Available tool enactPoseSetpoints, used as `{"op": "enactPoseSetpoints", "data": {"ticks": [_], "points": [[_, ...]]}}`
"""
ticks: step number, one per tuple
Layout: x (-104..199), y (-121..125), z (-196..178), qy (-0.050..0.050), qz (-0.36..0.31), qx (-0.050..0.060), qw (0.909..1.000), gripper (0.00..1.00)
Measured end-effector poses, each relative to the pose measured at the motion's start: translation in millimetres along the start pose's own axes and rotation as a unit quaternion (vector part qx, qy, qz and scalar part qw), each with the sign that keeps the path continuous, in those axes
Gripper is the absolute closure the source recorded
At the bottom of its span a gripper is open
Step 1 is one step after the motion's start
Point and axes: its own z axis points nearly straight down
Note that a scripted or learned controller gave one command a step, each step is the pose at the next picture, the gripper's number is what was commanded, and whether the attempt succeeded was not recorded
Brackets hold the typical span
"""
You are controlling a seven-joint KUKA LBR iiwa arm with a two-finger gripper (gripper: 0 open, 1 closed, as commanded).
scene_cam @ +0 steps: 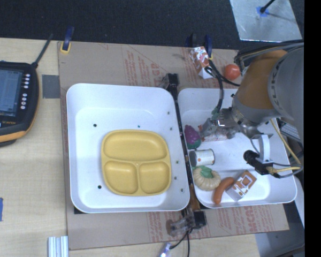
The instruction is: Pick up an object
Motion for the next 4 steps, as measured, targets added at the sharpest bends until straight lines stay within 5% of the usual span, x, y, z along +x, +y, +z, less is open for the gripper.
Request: {"op": "enactPoseSetpoints", "data": {"ticks": [1, 2, 3, 4], "points": [[15.6, 57.0, 0.2, 0.003, 0.0, 0.0, 1.0, 0.0], [-57.5, 64.6, 0.4, 0.002, 0.001, 0.0, 1.0, 0.0], [9.8, 1.9, -1.7, -0.003, 0.001, -0.003, 1.0, 0.0], [8.1, 65.3, 0.2, 0.002, 0.0, 0.0, 1.0, 0.0]]}}
